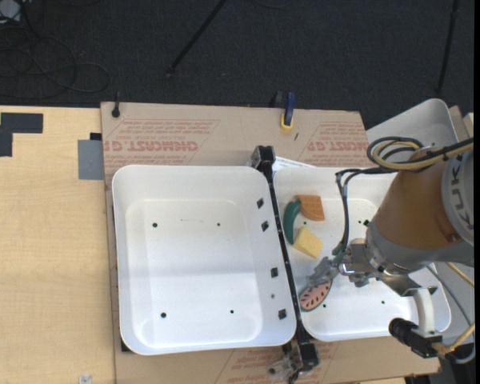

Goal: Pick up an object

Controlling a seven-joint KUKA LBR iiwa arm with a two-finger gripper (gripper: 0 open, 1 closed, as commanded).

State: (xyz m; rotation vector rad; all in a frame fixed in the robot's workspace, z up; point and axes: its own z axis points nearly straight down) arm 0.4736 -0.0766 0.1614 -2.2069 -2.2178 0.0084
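Observation:
The right bin [360,330] holds several small objects. An orange block [311,207] lies near its far side, with a green curved piece [291,217] beside it on the left and a yellow wedge [308,243] just below. A pink, seeded slice [313,295] lies near the divider at the bin's front left. My gripper [326,270] reaches in from the right, low over the bin, its tip between the yellow wedge and the pink slice. The arm's orange band [412,214] covers much of the bin's right half.
The left bin [128,214] sits beside the right one, with a black divider [276,246] of clips between them. Both rest on a cardboard sheet [184,138]. A blue and yellow clamp [288,110] stands at the cardboard's far edge. Cables loop above the arm.

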